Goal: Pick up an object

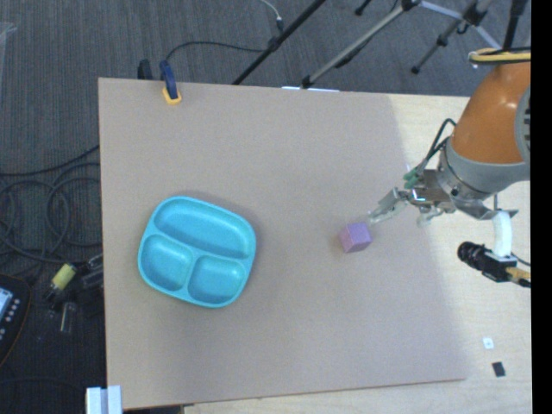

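Cube (354, 237), small and lilac, sits tilted on the desk (285, 335). Arm (492, 136) reaches in low from the right, jaws spread and holding nothing just beside it.

Pincer (388, 207) near a purple cube (354, 237) on the bench (285, 335).
The cube lies apart from the pincer's tip; a blue three-part tray (197, 250) sits well left.

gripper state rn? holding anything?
Gripper: finger state cannot be told; nothing seen held. It sits just right of the small purple cube.
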`<state>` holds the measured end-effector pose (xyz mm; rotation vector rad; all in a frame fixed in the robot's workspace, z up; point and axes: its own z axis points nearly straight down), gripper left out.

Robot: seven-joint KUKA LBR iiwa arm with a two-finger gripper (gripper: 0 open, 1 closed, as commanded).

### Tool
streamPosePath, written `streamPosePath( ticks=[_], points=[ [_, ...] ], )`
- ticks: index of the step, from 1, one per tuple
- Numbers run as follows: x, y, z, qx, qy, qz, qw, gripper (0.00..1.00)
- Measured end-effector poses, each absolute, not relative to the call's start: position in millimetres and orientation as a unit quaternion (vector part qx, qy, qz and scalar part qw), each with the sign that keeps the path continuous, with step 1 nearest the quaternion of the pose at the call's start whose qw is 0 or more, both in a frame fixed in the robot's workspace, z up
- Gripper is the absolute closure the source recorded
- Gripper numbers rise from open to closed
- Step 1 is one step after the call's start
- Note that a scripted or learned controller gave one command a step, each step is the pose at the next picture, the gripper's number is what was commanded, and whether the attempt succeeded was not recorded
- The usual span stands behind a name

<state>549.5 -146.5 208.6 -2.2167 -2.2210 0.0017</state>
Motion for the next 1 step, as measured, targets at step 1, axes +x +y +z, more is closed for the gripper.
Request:
streamPosePath(
  ticks=[1],
  points=[
    [545.6,-105.4,94.9,-0.695,-0.719,0.0011,0.002,0.0]
  ],
)
